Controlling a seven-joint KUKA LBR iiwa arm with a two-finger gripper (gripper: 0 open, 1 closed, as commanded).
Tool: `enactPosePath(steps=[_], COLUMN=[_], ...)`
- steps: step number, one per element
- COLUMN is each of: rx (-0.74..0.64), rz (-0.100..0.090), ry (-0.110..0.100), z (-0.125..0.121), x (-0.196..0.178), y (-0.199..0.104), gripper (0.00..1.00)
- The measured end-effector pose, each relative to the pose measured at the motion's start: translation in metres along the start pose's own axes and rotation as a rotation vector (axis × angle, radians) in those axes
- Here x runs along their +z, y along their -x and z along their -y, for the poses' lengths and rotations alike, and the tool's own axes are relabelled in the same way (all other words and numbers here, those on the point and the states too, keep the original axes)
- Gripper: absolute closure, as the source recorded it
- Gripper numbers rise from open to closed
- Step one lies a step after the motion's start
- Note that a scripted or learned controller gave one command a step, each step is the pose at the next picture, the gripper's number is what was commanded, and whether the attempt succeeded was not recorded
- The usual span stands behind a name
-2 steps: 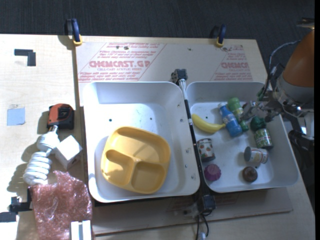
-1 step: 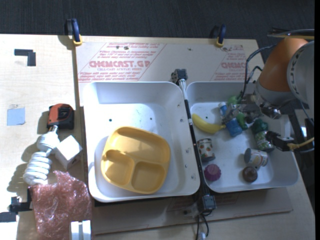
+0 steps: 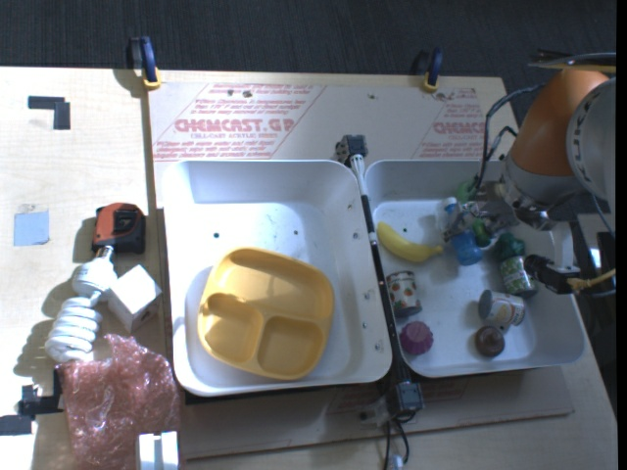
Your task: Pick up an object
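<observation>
While the arm (image 3: 563,125) reaches in from the right, its gripper (image 3: 468,225) sits low over the far half of the right bin (image 3: 558,346), buried in a clutter of wires and small items. Can't tell if the fingers are open or closed, or whether anything is between them.

Largest to smallest:
- Left bin (image 3: 255,184): yellow divided plate (image 3: 265,311) fills its near half, tilted against the near wall.
- Right bin: banana (image 3: 407,246) near its left wall, toward the far side; blue cup (image 3: 466,248) just beside the gripper, touching or nearly so; green can (image 3: 514,270) near the right wall; patterned can (image 3: 402,292) by the left wall; grey tin (image 3: 501,308) right of centre; magenta ball (image 3: 416,337) and brown round piece (image 3: 488,340) along the near edge.
- Bench left of the bins: pink crumpled wrap (image 3: 113,390) at the near left, spiral light bulb (image 3: 78,311) beside a white cube (image 3: 134,294), orange tape measure (image 3: 120,226) beyond them.

Nothing visibly lifted; all objects rest on the bin floor.
</observation>
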State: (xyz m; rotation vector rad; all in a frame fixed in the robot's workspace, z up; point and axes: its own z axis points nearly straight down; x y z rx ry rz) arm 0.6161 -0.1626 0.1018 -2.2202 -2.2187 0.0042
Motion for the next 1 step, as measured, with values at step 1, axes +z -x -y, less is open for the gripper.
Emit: enactPosePath(steps=[1], rx=[-0.001], rz=[0.001], ry=[0.005], z=[0.0281], x=[-0.0904], y=[-0.0788], gripper=[1.00])
